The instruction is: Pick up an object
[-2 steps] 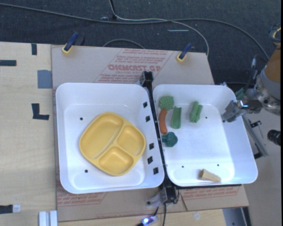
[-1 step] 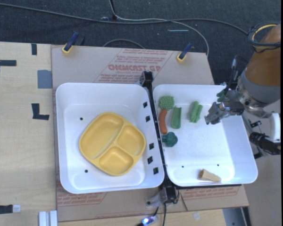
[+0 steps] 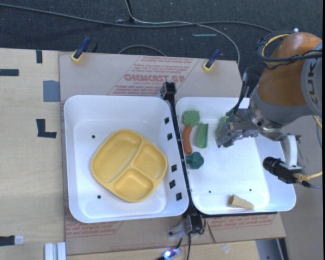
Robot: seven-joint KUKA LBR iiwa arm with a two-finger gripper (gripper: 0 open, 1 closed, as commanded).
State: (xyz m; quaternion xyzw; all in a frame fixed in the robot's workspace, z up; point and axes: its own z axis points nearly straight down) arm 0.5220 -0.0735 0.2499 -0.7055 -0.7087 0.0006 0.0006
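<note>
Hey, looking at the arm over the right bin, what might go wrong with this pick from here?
1. The claw sits beside the green block, which lies close to the orange carrot-like piece and green leafy piece; it may nudge or grab several.
2. These items lie near the bin divider, so the claw might bump it.

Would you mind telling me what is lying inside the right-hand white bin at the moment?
The right bin holds a green block, an orange carrot-like piece, a leafy green piece, a dark green lump and a tan wedge. The gripper covers part of the floor.
</note>
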